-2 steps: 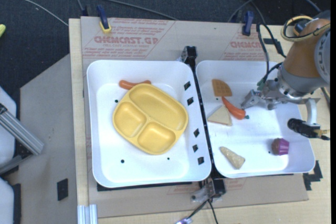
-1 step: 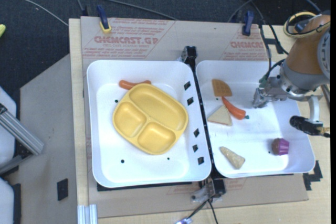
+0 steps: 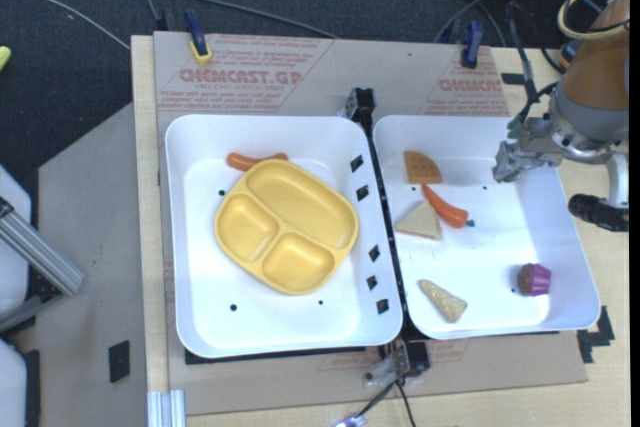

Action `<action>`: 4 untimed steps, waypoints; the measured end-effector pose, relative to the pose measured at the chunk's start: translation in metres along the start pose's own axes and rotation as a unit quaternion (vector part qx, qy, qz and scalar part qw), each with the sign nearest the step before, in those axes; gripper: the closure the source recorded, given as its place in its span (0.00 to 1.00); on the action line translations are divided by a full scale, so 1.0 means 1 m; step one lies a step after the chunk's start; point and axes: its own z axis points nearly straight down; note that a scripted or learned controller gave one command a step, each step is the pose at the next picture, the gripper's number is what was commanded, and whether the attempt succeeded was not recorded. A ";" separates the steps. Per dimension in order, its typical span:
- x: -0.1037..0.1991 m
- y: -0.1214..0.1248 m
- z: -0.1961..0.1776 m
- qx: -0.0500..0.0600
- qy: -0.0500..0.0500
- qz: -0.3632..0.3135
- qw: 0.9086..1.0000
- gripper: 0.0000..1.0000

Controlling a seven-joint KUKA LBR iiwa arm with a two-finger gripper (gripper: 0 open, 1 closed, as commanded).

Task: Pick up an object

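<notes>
While their state stays unreadable, jaws above right bin, carrot left, apart.

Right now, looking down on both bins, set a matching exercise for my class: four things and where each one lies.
Things:
1. yellow tray
2. purple piece
3. carrot
4. sausage

Places:
A. right bin, near its right wall
B. left bin, tucked behind the tray
C. left bin, middle
D. right bin, between two tan wedges

Pairs: 1-C, 2-A, 3-D, 4-B
</notes>
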 end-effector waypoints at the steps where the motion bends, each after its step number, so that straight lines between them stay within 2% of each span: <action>1: 0.007 0.009 -0.053 0.001 0.000 0.000 1.000 1.00; 2: 0.007 0.011 -0.099 0.000 0.000 0.000 1.000 1.00; 4: 0.100 0.008 -0.104 0.004 0.002 -0.002 1.000 1.00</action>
